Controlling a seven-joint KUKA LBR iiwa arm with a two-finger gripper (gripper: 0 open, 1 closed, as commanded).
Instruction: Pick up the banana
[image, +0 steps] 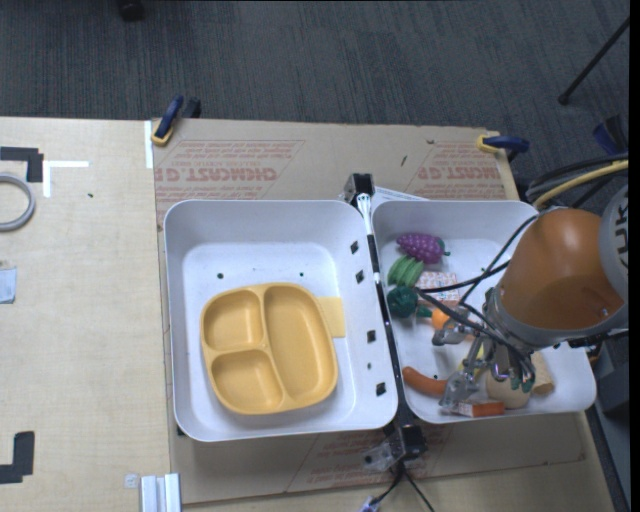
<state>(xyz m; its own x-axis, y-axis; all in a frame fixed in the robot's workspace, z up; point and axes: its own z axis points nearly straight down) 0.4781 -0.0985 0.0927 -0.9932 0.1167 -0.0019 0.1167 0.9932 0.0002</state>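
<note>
Camera view puts your gripper (468, 392) low in the right bin (455, 215), near its front wall, hanging off the grey wrist under the orange band (560, 265). You can't tell the gripper state from this; cables and wrist hardware clutter that spot. Nothing reads as clearly held.

Just beside the gripper, toward the bin's front right corner, you've got a pale cream-coloured piece (515, 385), mostly hidden by the wrist. You can't confirm it's the banana; no item in the bin reads clearly as one.

Left of the gripper, along the front wall: an orange carrot-like piece (425, 381). Small red piece (487, 408) sits right at the front edge below the gripper.

Further back in the same bin: purple grapes (420, 245) near the back wall, a green piece (405, 270) just in front of them, a darker green one (402, 300) by the left wall.

Left bin (260, 215) carries a yellow divided plate (268, 347), front-centre, well apart from the gripper.
</note>
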